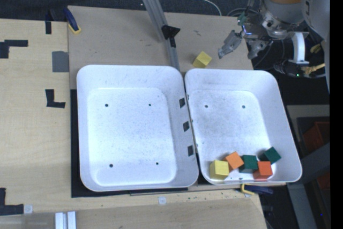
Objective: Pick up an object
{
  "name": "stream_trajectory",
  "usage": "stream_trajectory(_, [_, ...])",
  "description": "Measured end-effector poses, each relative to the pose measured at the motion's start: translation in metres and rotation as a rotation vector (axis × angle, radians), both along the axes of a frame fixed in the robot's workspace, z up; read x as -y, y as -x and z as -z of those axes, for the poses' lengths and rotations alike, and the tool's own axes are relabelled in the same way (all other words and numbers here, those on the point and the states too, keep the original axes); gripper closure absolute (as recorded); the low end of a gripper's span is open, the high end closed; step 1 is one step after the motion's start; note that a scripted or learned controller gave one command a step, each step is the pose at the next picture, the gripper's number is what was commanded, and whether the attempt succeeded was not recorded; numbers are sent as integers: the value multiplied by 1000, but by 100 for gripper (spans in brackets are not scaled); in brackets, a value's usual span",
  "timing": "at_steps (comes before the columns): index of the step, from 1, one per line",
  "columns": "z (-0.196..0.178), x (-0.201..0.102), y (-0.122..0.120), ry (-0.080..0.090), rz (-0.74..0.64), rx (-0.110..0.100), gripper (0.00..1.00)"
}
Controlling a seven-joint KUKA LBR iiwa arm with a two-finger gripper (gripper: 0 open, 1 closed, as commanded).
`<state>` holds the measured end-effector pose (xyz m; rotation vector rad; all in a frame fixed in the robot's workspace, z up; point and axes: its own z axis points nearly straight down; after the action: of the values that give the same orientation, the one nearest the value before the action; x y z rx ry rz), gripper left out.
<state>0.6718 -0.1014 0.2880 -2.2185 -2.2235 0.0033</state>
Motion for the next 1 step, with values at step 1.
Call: stream_trajectory(1, [102, -65, -6, -2, -3, -8, 0])
